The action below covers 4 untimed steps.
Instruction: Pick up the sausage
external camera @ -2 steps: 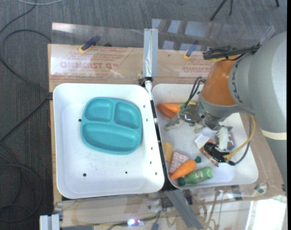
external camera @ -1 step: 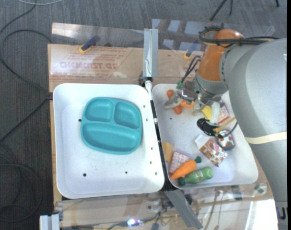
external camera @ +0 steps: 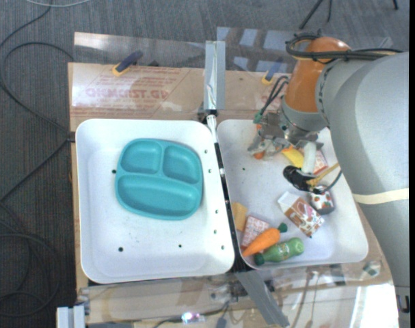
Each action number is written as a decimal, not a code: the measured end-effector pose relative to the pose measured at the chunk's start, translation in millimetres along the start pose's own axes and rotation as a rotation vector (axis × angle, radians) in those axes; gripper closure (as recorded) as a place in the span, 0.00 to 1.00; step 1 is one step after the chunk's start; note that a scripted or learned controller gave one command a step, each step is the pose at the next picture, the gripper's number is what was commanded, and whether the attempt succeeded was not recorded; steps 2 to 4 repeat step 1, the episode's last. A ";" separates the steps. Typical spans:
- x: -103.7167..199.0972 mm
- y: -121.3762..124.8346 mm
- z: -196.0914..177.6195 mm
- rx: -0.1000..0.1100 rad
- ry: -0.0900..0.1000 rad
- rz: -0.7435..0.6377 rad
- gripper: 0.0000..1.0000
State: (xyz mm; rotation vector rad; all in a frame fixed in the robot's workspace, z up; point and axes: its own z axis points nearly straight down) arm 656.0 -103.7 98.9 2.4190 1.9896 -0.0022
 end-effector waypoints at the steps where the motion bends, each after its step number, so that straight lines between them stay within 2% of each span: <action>1: 28.3 7.6 -135.6 0.008 0.003 0.038 1.00; 4: 28.3 7.6 -135.6 0.008 0.003 0.038 1.00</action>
